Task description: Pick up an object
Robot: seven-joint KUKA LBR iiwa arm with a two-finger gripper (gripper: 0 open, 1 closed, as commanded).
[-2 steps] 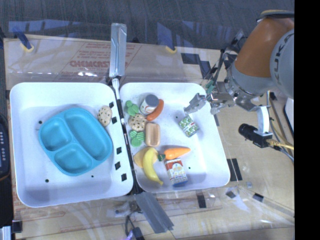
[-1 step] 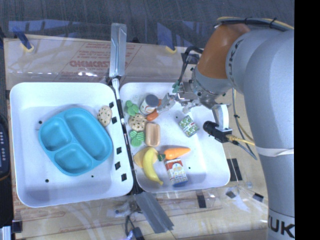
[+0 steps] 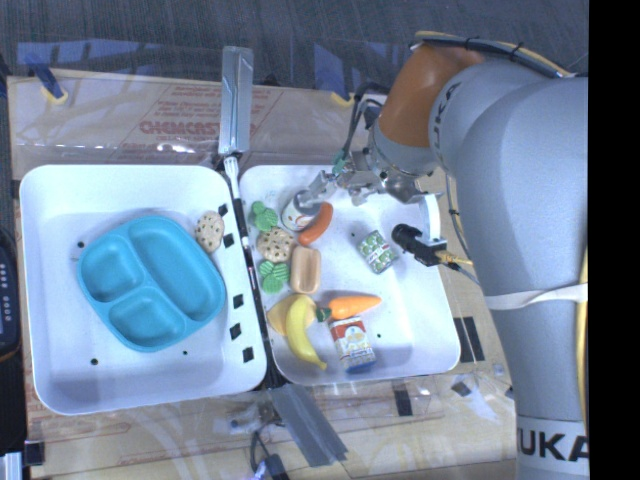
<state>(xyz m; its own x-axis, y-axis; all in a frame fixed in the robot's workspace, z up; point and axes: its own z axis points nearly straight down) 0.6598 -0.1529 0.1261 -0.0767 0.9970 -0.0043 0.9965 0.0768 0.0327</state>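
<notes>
- Two white bins sit side by side on the worktop; the left bin carries a blue divided plate and a speckled cookie just beside the plate's upper right corner.
- The right bin holds a cluster of toy food: a banana, a carrot, a small can touching the carrot's underside, a hot-dog bun, a second cookie, green pieces along the left wall, and a small green packet lying apart to the right.
- The tool hangs low over the bin's upper left, right at a red sausage and a round silvery thing too blurred to name.
- Whether the tool is spread or closed cannot be told; its tips merge with the clutter.
- The grey arm's bulk covers the bin's right rim and is cut off by the frame.
</notes>
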